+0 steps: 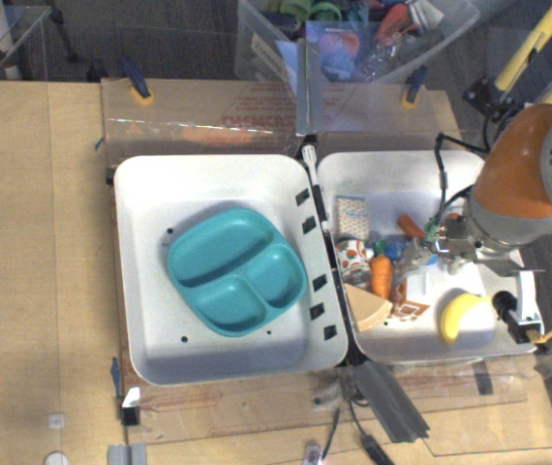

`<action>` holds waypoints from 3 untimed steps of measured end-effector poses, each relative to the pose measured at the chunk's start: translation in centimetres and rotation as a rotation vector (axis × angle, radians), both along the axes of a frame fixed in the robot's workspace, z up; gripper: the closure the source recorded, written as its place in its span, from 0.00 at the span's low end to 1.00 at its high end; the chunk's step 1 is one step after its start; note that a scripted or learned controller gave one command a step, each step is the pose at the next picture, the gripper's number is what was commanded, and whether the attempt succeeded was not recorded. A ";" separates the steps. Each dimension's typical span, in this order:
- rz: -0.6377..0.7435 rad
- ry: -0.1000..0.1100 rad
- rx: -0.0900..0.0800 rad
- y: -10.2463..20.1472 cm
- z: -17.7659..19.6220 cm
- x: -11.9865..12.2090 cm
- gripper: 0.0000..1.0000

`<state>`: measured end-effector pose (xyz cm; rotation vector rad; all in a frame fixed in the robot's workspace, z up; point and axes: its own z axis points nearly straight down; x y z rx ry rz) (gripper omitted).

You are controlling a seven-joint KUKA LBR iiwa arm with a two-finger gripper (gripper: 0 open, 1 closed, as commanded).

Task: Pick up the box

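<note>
Camera view, fixed overhead, slanted; two bins and one arm recorded.

Left bin [140, 260]: shallow, white. Contents: one teal divided plate [234, 269], three compartments, lying flat near the middle, nothing on it.

Right bin [373, 168]: shallow, white, cluttered.
- Box [352, 217]: small, flat, pale with a blue-patterned face, lying at the far left of this bin, just beside the divider between the bins. Task item.
- Red-and-white patterned item [353, 254]: directly near-side of the box; kind unclear.
- Carrot [381, 277]: orange, roughly upright in the picture, centre of the clutter.
- Tan wedge [367, 307]: near left corner, possibly a bread or pizza slice toy.
- Banana [458, 315]: yellow, near right.
- Small orange-red piece [411, 227]: far side of the clutter, kind unclear.

Arm [523, 177]: grey with orange band, entering from the right, over the right bin. Gripper [421, 250]: low over the middle of the clutter, right of the box and apart from it. Finger state: cannot tell, tips lost among the objects.

Clear tub of mixed toys [353, 13]: far side, behind the bins, off the work area.

Task status: box rests on the bin floor, unlifted and not between any visible fingers. Judged as early: the grasp and the lift are both left to do, and the gripper would need to shift left and farther to reach the box.
</note>
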<state>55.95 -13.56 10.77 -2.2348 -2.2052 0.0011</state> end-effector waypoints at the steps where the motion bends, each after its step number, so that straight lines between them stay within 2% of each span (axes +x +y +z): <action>1: 0.003 -0.011 -0.001 -2.7 -1.7 2.2 0.00; 2: 0.000 -0.017 -0.007 -3.0 -0.7 2.3 1.00; 3: 0.000 -0.017 -0.007 -3.0 -0.7 2.3 0.00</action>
